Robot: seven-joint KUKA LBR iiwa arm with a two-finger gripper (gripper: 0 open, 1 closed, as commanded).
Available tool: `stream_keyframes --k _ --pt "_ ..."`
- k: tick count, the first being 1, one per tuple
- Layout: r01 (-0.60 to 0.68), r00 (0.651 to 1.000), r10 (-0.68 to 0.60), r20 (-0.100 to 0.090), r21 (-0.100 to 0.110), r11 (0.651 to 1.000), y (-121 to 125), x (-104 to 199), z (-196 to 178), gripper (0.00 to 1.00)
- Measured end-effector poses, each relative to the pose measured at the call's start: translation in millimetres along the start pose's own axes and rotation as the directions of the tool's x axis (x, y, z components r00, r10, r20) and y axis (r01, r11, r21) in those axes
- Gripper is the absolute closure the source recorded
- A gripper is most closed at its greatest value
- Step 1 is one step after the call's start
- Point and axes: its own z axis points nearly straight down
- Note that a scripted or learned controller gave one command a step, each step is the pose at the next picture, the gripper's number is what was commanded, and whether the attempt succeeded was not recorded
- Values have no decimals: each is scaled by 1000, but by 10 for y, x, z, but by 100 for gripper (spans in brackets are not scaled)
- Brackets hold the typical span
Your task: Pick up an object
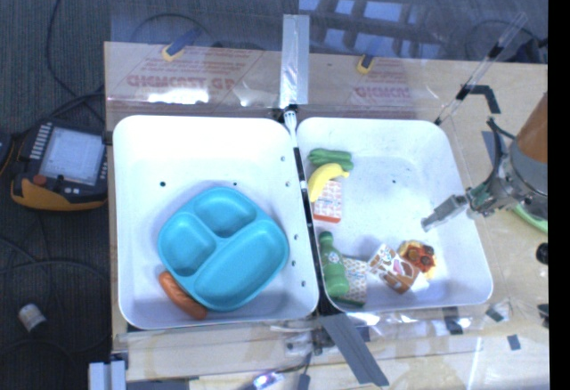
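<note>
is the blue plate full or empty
Empty: the blue plate in the left bin shows three bare compartments.

The hand (438,215) hangs over the right bin (401,148), apart from the banana (326,174) and snack packet (401,265).

I see a small red-and-yellow packet (405,264) lying flat near the right bin's front, below and just left of my fingers (438,215), apart from them.
</note>
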Motion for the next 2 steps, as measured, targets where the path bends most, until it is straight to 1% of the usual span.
stream_keyframes --k 1,2 --pt "-47 999 47 -10 -6 999 83 75 933 0" --pt "159 987 -160 -2 -2 987 413 51 24 0"
